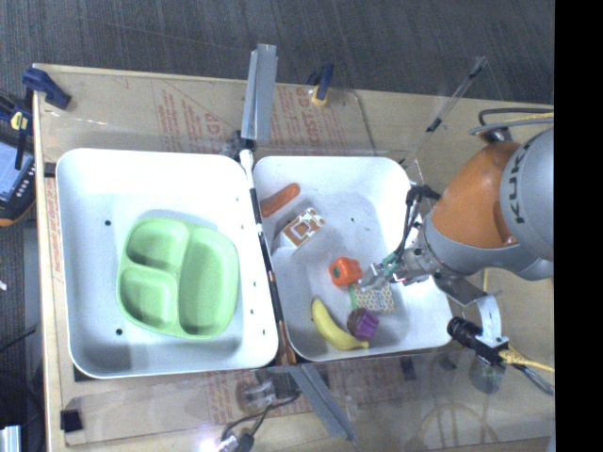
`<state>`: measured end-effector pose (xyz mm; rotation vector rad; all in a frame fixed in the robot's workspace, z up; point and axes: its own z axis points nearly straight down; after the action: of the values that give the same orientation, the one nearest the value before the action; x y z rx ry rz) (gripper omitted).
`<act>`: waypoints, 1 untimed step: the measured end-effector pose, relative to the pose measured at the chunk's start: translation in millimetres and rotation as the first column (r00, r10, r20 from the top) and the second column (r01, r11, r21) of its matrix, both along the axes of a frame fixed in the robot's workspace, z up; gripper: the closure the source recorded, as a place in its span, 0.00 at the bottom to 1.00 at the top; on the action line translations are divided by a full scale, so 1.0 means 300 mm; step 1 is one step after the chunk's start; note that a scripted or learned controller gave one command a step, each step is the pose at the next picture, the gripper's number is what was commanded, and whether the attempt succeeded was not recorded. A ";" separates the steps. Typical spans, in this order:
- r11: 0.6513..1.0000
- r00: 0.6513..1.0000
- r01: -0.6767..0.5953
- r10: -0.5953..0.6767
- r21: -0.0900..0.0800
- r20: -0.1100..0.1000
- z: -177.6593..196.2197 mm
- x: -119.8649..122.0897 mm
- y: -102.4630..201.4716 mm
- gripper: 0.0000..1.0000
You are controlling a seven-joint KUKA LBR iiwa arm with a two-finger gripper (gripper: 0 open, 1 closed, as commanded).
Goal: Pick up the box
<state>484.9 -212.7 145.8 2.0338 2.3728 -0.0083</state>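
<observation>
End effector (380, 276) in the right bin (377, 172), just above the box (375, 298); finger state cannot be told.

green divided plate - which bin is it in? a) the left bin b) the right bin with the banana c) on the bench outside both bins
a, the green divided plate lies flat inside the left bin, while the banana is over in the right bin.

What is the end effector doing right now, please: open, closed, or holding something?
End effector: cannot be told; it sits low in the right white bin, over the small patterned green-and-white box.
</observation>
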 end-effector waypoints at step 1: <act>1.000 1.000 -0.002 0.002 -0.003 0.003 0.032 0.004 0.000 1.00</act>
<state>486.2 -212.8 155.5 2.0280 2.3720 -0.0085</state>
